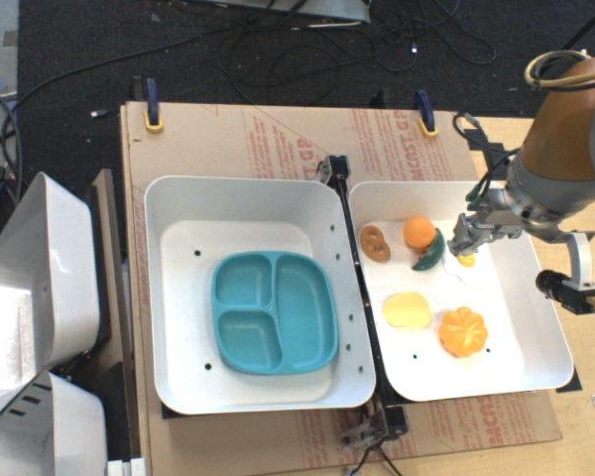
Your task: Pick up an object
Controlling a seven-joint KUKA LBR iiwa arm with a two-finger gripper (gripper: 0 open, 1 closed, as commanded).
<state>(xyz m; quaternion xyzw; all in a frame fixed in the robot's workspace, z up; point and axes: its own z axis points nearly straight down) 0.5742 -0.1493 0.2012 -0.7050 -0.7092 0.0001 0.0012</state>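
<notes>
The right bin (535, 365) holds several small items. A brown pretzel (374, 243) lies at its left. Beside it is an orange ball (418, 232), with a dark green piece (431, 255) touching its lower side. A pale yellow piece (407, 309) and an orange ridged fruit (462, 331) lie nearer the front. My gripper (467, 242) hangs low over the upper middle of this bin, just right of the orange ball. A small yellow bit (466, 260) shows right under its tip.
The left bin (178, 266) contains a teal divided plate (275, 311). The grey arm with its orange band (565, 137) comes in over the right bin's far right corner. Blue clamps (153, 107) hold the cardboard base at the back.
</notes>
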